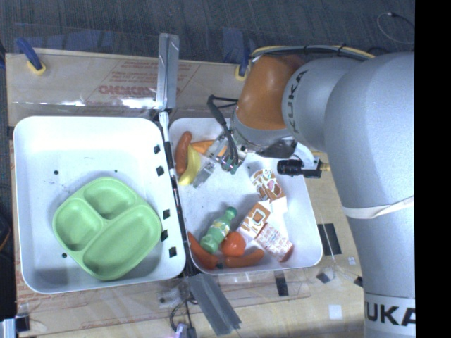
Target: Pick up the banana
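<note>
The yellow banana point(189, 165) lies in the right bin point(304, 210), at its far left against the wall. A red-orange sausage point(183, 148) rests beside it on the left, and an orange piece point(203, 146) sits just behind. My gripper point(214, 164) hangs low over the bin's far left corner, right beside the banana on its right side. The grey wrist and orange band point(264, 104) rise behind it and hide part of the bin's back edge.
In the right bin's near half lie a green bottle point(217, 229), a red tomato point(234, 245), two more sausages point(201, 253), and several small cartons point(257, 220). A green divided plate point(106, 227) sits in the left bin point(42, 139).
</note>
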`<move>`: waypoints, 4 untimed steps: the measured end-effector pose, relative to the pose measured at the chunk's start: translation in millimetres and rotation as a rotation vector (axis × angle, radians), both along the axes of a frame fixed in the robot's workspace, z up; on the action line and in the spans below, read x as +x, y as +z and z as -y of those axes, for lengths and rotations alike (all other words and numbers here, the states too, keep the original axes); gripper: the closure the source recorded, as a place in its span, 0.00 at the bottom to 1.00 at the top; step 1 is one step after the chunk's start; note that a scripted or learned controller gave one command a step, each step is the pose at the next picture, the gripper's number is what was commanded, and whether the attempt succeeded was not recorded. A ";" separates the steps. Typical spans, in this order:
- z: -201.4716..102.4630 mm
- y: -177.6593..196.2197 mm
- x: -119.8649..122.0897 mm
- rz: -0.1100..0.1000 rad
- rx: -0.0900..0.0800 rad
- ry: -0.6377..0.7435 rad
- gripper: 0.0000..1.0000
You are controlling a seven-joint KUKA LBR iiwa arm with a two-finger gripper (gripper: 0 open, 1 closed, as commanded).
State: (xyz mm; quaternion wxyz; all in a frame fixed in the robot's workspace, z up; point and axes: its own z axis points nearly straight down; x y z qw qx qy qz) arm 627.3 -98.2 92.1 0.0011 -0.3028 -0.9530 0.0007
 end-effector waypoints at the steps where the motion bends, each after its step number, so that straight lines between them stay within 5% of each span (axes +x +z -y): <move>1: -9.5 0.2 -23.6 0.002 0.001 0.232 0.00; 2: -21.8 101.6 -6.9 0.005 0.000 0.178 0.00; 3: -21.9 111.9 -6.1 0.006 -0.001 0.182 1.00; 4: -22.0 111.8 -6.1 0.006 -0.001 0.182 0.00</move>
